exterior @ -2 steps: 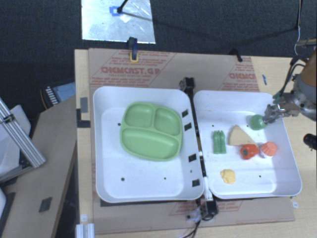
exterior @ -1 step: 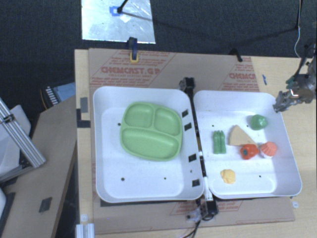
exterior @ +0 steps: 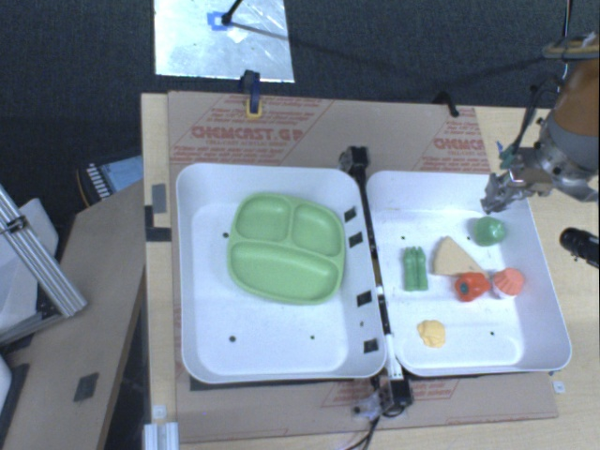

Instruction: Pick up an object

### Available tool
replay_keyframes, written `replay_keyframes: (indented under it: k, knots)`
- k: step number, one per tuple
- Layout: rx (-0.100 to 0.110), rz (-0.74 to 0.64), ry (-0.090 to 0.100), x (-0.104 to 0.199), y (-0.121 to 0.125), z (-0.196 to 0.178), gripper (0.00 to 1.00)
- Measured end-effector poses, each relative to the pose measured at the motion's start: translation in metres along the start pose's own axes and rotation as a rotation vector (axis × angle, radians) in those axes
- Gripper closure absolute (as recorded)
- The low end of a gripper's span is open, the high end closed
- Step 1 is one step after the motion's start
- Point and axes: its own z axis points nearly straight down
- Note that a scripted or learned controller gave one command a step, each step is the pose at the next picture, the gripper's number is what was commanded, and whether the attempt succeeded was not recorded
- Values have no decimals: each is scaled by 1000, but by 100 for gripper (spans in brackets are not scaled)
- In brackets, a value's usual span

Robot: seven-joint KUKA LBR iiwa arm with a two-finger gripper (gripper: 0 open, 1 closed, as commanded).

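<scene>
The right bin [exterior: 412, 200] holds several toy foods: a round green piece [exterior: 488, 231], a tan wedge [exterior: 454, 256], a green ridged piece [exterior: 414, 268], a red-orange piece [exterior: 472, 287], a pale orange piece [exterior: 508, 282] and a small yellow piece [exterior: 431, 333]. My gripper [exterior: 495, 200] hangs at the bin's far right, just above and behind the round green piece. Nothing shows between its tips.
The left bin [exterior: 202, 336] carries a green divided plate [exterior: 286, 247]. A black clip row [exterior: 364, 251] runs between the bins. A shiny sheet [exterior: 223, 24] lies at the back, and a metal frame [exterior: 33, 261] stands at the left.
</scene>
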Motion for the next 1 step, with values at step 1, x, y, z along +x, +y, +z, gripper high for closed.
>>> replay_keyframes:
  k: [1]
  knots:
    - [0, -2, 1, 42, 12, 1, 100]
